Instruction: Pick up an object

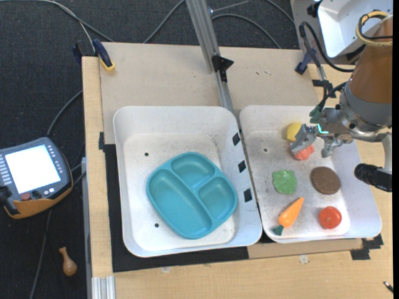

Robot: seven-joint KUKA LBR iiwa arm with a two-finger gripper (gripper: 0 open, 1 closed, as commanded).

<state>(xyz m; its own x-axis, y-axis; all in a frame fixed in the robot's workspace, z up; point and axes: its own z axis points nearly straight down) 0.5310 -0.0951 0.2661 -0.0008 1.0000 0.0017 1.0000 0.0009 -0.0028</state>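
Camera view: right bin [368,220].
Gripper [316,143]: fingers spread, straddling nothing.
Salmon-pink piece [302,152]: beside left finger, ungrasped.
Yellow lemon [294,130]: just beyond.

The right bin [374,220] is crowded by a carrot [290,212], tomato [330,217], brown disc [325,180] and green piece [284,182]; bare floor is left at its upper left. The left bin [134,126] is largely taken up by a blue divided plate [191,194].

The grey arm [368,86] reaches in from the right, its gripper [317,143] lowered, fingers spread.
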